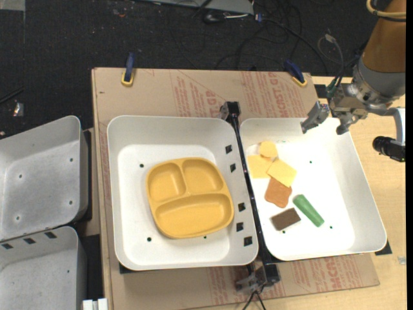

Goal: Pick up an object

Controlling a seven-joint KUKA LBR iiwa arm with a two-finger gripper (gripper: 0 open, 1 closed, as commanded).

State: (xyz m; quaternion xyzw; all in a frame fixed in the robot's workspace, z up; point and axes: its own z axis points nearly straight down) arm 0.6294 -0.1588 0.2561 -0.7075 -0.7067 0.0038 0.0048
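Note:
My gripper [328, 121] hangs over the far edge of the right bin [361, 192], its two fingers spread apart with nothing between them. Below and to the left of it lie several small items in that bin: a round yellow piece [267, 150], a pale yellow slab [259, 166], a yellow square [282, 172], an orange-brown slice [278, 192], a dark brown block [285, 219] and a green stick [308, 210]. All of them rest on the bin floor, apart from the gripper.
The left bin [129, 141] holds a yellow divided plate [190, 197]. A black divider [240, 166] runs between the two bins. Two grey lids [39, 173] lie left of the bench. Clamps [128, 75] sit on the cardboard's far edge.

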